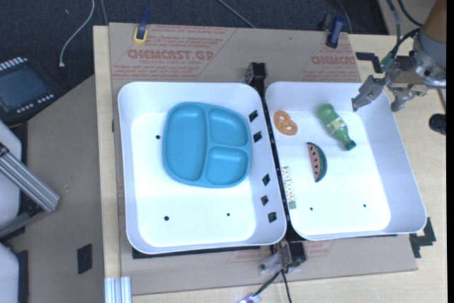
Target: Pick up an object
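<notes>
Nearest the camera, the left bin (142, 223) is holding a blue plate (207, 144), sitting flat, slightly toward the far side. Probably too wide and low for a two-finger pinch, so I'm not counting it as a target.

Right bin (397, 174) is carrying the candidates, clustered in its far-left half: melon slice (316, 161) nearest, pretzel (286, 123) just beside the divider, green bottle (335, 125) lying on its side, neck pointing toward the near-right. All three are lying apart from each other, so each is reachable without collisions.

Gripper (380, 97) is hanging over the bin's far-right rim, fingers spread, nothing between them. It's sitting above and to the right of the bottle, not touching anything.

Judging: approach phase, no pick started. Bottle looks like the closest target; jaws would need to be straddling its body crosswise.
</notes>
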